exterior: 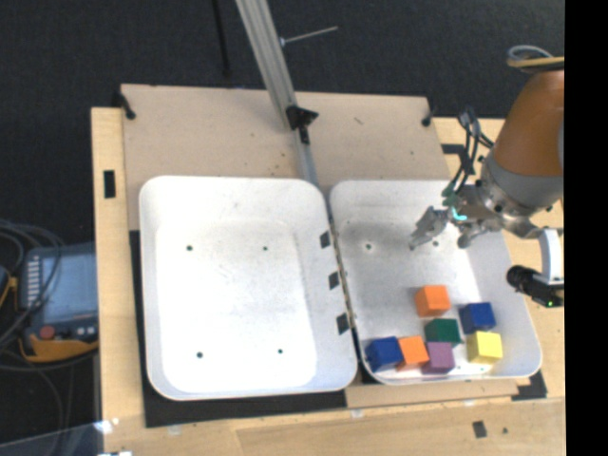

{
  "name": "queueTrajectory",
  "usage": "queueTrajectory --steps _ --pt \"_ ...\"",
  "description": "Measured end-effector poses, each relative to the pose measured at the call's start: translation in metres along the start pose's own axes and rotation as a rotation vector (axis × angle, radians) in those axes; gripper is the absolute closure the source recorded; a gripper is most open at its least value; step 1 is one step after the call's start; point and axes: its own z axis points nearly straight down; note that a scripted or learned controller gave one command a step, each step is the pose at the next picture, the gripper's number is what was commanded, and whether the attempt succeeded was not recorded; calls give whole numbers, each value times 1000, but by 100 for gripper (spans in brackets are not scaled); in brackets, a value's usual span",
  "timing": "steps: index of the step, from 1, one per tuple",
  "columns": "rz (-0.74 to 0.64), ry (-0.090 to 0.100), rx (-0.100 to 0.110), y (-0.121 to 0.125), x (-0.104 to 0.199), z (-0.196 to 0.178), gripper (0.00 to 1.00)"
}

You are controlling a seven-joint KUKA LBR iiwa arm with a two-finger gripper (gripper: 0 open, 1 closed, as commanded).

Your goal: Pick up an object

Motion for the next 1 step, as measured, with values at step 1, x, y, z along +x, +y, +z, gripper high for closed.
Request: queueTrajectory --steps 1 --pt "0 0 -5 1 0 -3 0"
